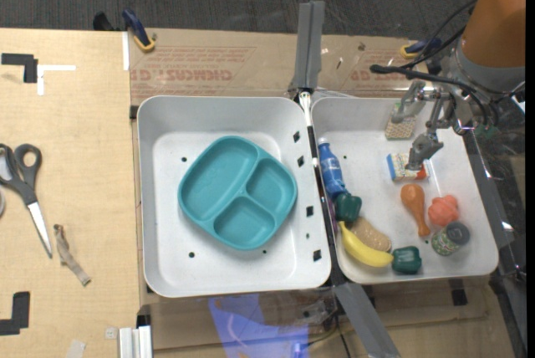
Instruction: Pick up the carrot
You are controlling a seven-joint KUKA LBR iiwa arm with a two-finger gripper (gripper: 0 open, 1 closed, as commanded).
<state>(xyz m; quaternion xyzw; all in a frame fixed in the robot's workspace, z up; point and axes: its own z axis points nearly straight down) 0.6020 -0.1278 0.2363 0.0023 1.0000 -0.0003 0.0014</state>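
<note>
On the bare wooden bench at nine o'clock lie grey-handled steel scissors (25, 189). Next comes the left shallow white bin (159, 264), with a teal plastic three-compartment plate (238, 193) in its middle. Across the divider, along the nine o'clock wall of the right shallow white bin (485, 264), lies a blue plastic bottle (331, 168), with a dark green pepper-like toy (346, 206) just at its six o'clock end. Below that, a tan potato-like piece (371, 234) rests against a yellow plastic banana (364, 252), and a dark green block (407, 260) sits at the banana's three o'clock tip. The orange toy carrot (415, 204) lies near the bin's centre, tapering toward six o'clock, uncovered. Just at its three o'clock is a round orange-red fruit (445, 208), with a small tin can (450, 238) at five o'clock. At the carrot's twelve o'clock, a small white-and-blue box (407, 168) sits under the two-finger gripper (423, 145); I cannot tell how its jaws stand.
</note>
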